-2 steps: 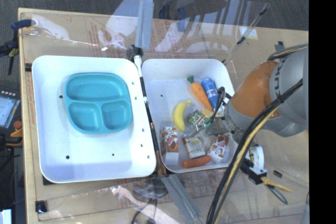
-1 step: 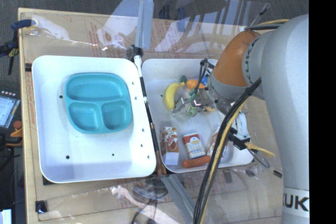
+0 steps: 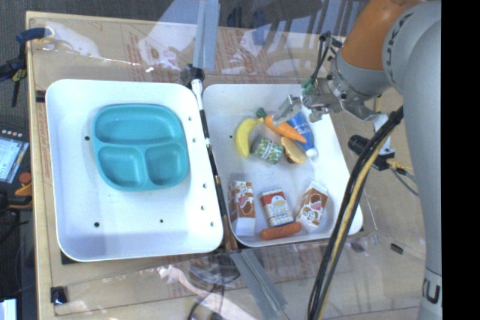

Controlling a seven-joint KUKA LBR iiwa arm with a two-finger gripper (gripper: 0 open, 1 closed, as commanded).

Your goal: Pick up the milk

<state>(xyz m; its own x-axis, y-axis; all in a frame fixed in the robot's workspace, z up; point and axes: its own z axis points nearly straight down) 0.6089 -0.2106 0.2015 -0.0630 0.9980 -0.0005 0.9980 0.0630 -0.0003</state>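
Links of the grey robot arm (image 3: 420,49) are reaching in from the right side of the camera view, with the orange band (image 3: 375,19) sitting high above the wrist and the wrist angling down and to the left over the far right part of the shallow white right-hand bin (image 3: 343,161). A black and yellow cable (image 3: 349,191) is hanging from the arm and crossing the bin's right edge. The metal two-finger tool (image 3: 291,109) is hovering low over the cluster of things in the far half of that bin; whether it is open or closed cannot be told from this angle, and nothing is showing as gripped in it. The blue and white milk carton (image 3: 304,128) is lying tilted in the far right part of the bin, just beside and slightly nearer the camera than the tool tip, with its upper end seeming to sit right under the tool. An orange toy carrot (image 3: 289,131) is lying against the milk's left side, a yellow toy banana (image 3: 244,136) is curving just left of that, and a small green can (image 3: 268,151) is resting between the banana and the carrot. Along the near edge of the same bin, three small red and white cartons (image 3: 276,207) are lying in a row, well apart from the tool, with a reddish toy sausage (image 3: 281,231) in front of them. The white left-hand bin (image 3: 67,161) is holding a teal three-compartment plastic tray (image 3: 142,142), and both bins are resting side by side on the wooden table (image 3: 112,49).
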